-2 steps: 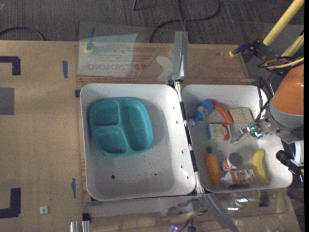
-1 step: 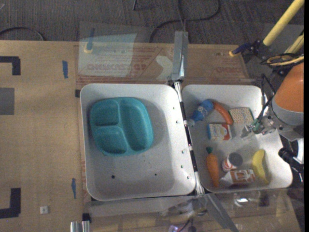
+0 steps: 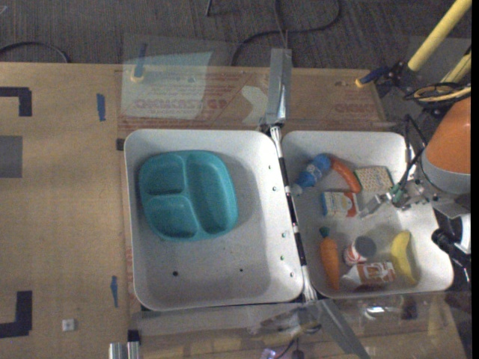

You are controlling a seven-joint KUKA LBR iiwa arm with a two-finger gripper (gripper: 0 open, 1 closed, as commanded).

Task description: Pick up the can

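Camera view takes in two shallow white bins side by side on a brown tabletop (image 3: pixel 60 223). Lying in the left bin (image 3: pixel 262 275) is a teal plate (image 3: pixel 187 194) with three compartments, set toward the bin's upper left corner. The right bin (image 3: pixel 307 144) holds a jumble of small things. A blue bottle (image 3: pixel 313 172) lies tilted near its upper left, with an orange sausage-shaped toy (image 3: pixel 345 175) just beside it and a small patterned square packet (image 3: pixel 373 178) to the right of that. Below them sits a small box (image 3: pixel 337 203). A carrot (image 3: pixel 329 260) lies along the lower left side. The can (image 3: pixel 364 246), grey-topped, stands near the bottom middle of this bin, between the carrot and a yellow banana (image 3: pixel 405 256), with a flat orange-and-white packet (image 3: pixel 372 273) touching its lower edge. The arm reaches in from the right, its orange band at the frame's edge, and the gripper (image 3: pixel 384 200) hangs over the upper right part of the right bin, above and apart from the can. Whether its fingers are spread or closed I cannot tell.
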